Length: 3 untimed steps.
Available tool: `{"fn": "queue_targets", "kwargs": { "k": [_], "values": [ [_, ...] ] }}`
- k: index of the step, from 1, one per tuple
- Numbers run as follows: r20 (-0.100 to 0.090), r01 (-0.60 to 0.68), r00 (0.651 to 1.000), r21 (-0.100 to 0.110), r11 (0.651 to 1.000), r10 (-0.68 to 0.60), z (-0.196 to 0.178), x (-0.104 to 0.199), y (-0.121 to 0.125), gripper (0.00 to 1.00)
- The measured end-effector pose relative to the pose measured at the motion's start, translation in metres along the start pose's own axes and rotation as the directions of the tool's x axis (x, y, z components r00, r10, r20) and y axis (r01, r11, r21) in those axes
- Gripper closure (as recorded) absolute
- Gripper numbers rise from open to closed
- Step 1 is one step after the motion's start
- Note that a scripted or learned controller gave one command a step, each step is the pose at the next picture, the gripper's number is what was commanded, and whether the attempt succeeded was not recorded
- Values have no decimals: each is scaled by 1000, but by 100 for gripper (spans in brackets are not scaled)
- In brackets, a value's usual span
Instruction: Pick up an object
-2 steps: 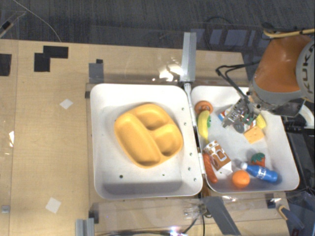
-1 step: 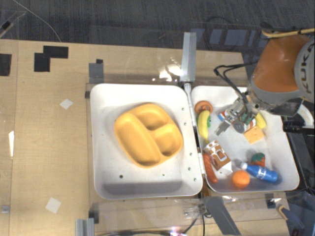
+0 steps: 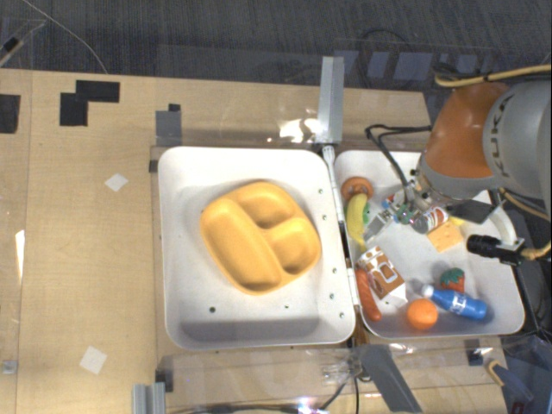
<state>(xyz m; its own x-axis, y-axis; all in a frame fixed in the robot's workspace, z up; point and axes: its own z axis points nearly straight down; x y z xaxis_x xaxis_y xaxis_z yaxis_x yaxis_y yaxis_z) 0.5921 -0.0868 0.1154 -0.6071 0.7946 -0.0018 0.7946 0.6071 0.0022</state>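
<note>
My gripper (image 3: 404, 210) hangs low in the upper middle of the right bin (image 3: 511, 310), below the arm's orange band (image 3: 457, 141). Just to its left lie a yellow banana (image 3: 355, 218) and a round orange-red item (image 3: 356, 186). A yellow cheese wedge (image 3: 445, 235) sits just to its right. Lower in the bin are a brown-and-white carton (image 3: 382, 274), a red stick-shaped item (image 3: 366, 298), an orange ball (image 3: 422, 315), a blue bottle (image 3: 457, 302) and a red-and-green fruit (image 3: 452, 277). I see nothing clearly held.
A yellow divided plate (image 3: 259, 235) lies in the left bin (image 3: 172, 257). A grey upright post (image 3: 331, 102) stands behind the wall between the bins. Black cables (image 3: 384, 136) loop at the right bin's back. The wooden bench (image 3: 78, 257) stretches left.
</note>
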Motion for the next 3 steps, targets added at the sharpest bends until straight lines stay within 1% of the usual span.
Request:
{"fn": "queue_targets", "kwargs": {
  "k": [1, 2, 3],
  "values": [
    [11, -278, 961, -23, 960, 278, 18, -12, 4, 0],
    [7, -60, 998, -8, 998, 60, -74, 8, 21, 0],
    [0, -252, 968, -2, 968, 252, -70, 88, 44, 0]
  ]
}}
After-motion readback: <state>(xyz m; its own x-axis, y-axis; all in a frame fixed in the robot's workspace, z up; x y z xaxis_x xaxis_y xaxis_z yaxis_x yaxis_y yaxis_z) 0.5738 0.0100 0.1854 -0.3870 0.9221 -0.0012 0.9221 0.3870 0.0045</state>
